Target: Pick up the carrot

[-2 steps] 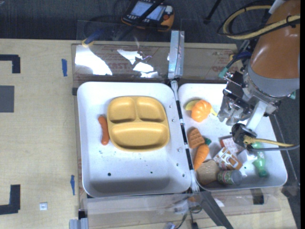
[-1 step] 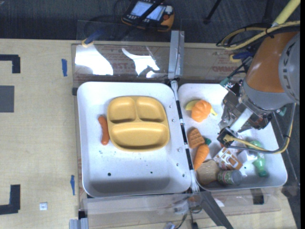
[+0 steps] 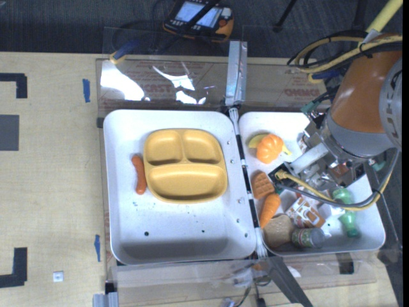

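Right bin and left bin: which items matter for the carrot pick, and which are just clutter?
Job:
carrot, in the right bin
gripper, above that bin

Lying about:
yellow divided plate and sausage, in the left bin
small pumpkin
bread slice
can

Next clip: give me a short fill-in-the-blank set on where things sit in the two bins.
1. The yellow divided tray sits in the ______ bin.
2. The sausage lies along the tray's ______ side.
3. The carrot lies in the ______ bin, near the divider.
4. The small pumpkin is ______ in colour.

Missing words: left; left; right; orange
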### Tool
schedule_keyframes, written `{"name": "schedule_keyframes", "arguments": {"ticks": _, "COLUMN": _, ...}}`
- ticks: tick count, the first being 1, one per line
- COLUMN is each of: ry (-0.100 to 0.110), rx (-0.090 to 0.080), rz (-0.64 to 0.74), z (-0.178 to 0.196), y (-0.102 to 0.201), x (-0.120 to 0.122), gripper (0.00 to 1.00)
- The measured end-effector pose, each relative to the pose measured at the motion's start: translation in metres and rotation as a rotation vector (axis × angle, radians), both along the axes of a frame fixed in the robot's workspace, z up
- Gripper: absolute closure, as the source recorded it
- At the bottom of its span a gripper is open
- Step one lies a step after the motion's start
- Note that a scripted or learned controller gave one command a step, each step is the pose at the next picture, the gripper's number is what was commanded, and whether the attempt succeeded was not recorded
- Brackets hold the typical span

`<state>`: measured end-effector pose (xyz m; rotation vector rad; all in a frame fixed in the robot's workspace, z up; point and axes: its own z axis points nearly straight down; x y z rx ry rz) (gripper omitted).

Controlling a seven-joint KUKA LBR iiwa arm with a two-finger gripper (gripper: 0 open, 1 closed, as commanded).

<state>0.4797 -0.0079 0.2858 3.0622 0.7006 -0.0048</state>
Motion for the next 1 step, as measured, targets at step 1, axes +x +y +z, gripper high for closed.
{"name": "schedule_keyframes", "arguments": {"ticks": 1, "ry": 0.004, "rx": 0.001, "rz": -0.189, "z": -0.0978, "y": 0.0371, "x": -0.0012, "gripper": 1.0}}
